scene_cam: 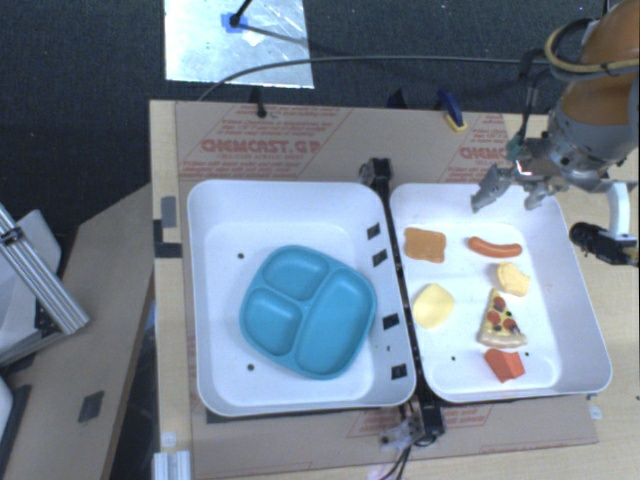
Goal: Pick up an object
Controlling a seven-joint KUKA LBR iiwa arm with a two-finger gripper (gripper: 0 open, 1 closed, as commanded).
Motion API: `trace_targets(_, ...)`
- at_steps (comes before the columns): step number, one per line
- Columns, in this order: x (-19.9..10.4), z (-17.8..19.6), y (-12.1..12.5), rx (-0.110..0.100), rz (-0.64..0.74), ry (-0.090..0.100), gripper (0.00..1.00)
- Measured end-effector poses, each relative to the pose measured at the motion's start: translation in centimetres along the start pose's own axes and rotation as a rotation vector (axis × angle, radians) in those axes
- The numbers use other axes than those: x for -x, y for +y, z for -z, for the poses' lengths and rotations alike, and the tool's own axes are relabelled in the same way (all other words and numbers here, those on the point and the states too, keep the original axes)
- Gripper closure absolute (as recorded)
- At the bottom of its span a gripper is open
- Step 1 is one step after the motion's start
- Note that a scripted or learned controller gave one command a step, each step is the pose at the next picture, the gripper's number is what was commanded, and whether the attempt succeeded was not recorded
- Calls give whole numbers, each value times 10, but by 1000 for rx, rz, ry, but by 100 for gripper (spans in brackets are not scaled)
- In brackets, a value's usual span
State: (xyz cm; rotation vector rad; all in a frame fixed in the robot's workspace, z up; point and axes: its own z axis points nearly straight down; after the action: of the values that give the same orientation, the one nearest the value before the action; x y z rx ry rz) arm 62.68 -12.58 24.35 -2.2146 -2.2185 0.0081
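Camera view: gripper (pixel 512 190), fingers spread w/ nothing btwn, hovers over right bin (pixel 590 313) far rim; toy sausage (pixel 494 247) lies just nearer the camera, long axis left-right.

Grey arm (pixel 590 128) (orange band), 2-fingered claw (pixel 513 190)

Arm (pixel 600 78) cut off at right edge; aluminium frame (pixel 30 278) cropped at left edge.
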Motion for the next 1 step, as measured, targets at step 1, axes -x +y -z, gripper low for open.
trace_targets(1, 0, 6, 2, 10, 2, -1, 0)
